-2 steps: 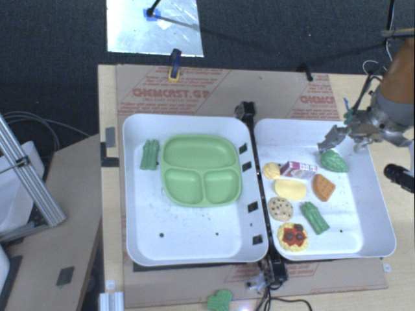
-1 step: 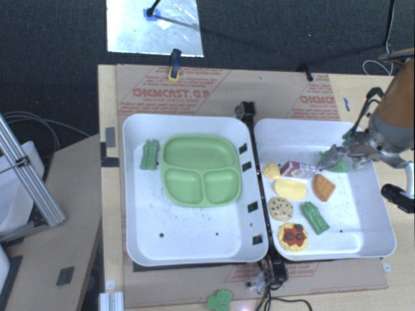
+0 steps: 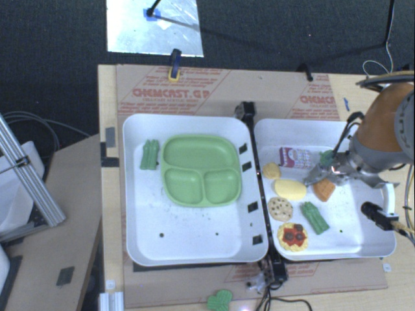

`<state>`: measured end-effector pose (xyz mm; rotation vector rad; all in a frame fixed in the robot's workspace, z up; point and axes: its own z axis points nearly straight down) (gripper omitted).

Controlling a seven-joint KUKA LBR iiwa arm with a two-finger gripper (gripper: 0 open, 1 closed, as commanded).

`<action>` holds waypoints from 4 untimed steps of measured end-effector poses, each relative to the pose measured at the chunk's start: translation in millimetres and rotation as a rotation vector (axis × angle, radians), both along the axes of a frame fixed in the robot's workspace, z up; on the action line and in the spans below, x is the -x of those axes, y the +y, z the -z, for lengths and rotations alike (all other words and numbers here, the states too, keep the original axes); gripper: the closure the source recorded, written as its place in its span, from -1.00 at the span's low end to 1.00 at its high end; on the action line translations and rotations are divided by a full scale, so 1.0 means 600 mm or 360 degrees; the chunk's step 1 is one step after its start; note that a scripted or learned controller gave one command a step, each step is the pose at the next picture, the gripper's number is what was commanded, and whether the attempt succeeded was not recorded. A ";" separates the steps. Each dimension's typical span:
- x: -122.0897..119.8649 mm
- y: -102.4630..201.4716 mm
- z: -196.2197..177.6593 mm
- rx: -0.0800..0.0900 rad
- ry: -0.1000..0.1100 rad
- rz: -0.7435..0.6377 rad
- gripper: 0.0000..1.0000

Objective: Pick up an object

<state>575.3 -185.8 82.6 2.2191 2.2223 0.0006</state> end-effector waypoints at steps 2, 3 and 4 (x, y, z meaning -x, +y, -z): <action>0.014 0.123 -0.002 -0.0006 0.0002 -0.0011 1.00; 0.015 0.115 -0.003 0.0000 0.0000 -0.0001 -1.00; -0.054 0.120 -0.005 0.0000 -0.0006 -0.0006 -1.00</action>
